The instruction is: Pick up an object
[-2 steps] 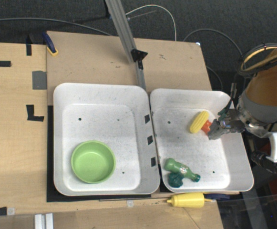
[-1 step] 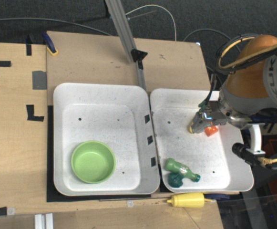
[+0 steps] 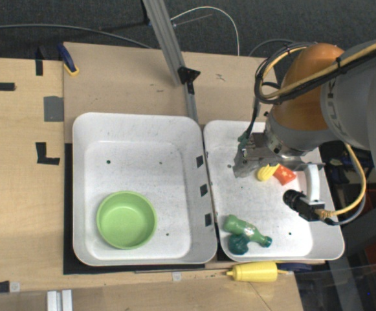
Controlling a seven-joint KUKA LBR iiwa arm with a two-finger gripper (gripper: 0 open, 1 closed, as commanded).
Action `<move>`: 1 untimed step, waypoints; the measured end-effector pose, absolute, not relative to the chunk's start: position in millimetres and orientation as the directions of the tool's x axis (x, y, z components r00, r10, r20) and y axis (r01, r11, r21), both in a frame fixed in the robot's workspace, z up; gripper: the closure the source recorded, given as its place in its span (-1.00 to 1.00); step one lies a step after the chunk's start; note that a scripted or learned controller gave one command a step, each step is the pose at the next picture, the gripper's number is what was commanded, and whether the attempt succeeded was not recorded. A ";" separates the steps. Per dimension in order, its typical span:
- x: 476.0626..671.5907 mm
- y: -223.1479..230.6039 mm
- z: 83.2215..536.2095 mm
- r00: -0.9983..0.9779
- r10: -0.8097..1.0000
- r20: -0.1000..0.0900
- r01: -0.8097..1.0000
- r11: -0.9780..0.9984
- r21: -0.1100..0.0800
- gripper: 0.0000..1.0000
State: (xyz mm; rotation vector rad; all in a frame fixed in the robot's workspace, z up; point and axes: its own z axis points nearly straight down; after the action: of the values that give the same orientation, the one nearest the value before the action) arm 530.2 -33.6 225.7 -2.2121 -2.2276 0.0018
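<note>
Over the right bin (image 3: 226,141), fingers (image 3: 244,164) near yellow piece (image 3: 265,172); grip unclear, no readable writing.

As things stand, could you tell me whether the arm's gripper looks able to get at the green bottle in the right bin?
Probably yes. The green bottle lies alone near the right bin's front edge, with nothing on top, and the gripper is over the same bin.
</note>
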 end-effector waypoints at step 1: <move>540.1 25.6 232.4 -0.008 1.000 0.002 1.000 0.008 -0.001 1.00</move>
State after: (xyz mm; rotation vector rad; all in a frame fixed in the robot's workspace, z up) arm 540.1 25.6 232.4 -2.2106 -2.2291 -0.0007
